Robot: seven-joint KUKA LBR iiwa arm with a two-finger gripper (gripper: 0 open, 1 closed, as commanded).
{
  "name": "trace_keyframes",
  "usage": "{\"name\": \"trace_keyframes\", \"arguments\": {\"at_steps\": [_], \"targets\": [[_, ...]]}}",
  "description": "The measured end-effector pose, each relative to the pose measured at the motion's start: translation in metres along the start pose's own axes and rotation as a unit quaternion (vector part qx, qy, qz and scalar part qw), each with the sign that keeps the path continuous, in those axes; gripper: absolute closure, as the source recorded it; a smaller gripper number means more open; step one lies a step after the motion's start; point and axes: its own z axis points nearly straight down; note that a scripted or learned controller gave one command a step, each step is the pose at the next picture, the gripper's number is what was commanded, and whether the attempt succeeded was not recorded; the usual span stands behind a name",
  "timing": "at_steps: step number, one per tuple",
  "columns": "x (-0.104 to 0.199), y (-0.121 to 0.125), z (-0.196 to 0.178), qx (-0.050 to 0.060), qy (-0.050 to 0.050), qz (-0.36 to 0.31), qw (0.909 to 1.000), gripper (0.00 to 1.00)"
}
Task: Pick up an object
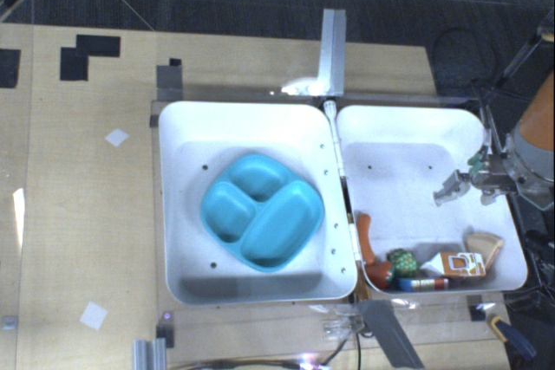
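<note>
Step in hand: approach for a pick, by the look of it; nothing lifted yet.

Doing it well: best to come down onto one loose item at the edge of the heap, fingers set across its narrow side, clear of the bin wall and neighbours.

Left bin (173,186): centre-left of frame, holding a blue divided tray (262,210) of three compartments, lying flat, well apart from the pincer.

Divider: rims of the two bins touching at mid-frame, right beside the orange utensil (368,249), which leans along that wall — tight for a finger.

Right bin (408,143): right of centre; pickable things crowded along its lower edge.

Heap, left to right: orange utensil, green knobbly piece (401,260), red marker-like stick (425,282), small printed carton (461,264), tan wedge (486,247); several touching, so likely to drag one another.

Gripper (470,186): right side of frame, above bare bin floor, upward of the heap; fingers spread apart, nothing between them.

Risk: wedge and carton sit near the bin's lower right corner, close under the arm.
</note>
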Motion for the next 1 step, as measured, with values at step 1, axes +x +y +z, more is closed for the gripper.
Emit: {"name": "trace_keyframes", "arguments": {"at_steps": [1], "targets": [[-0.0302, -0.0233, 0.0942, -0.002, -0.001, -0.011, 0.9999, 0.00]]}}
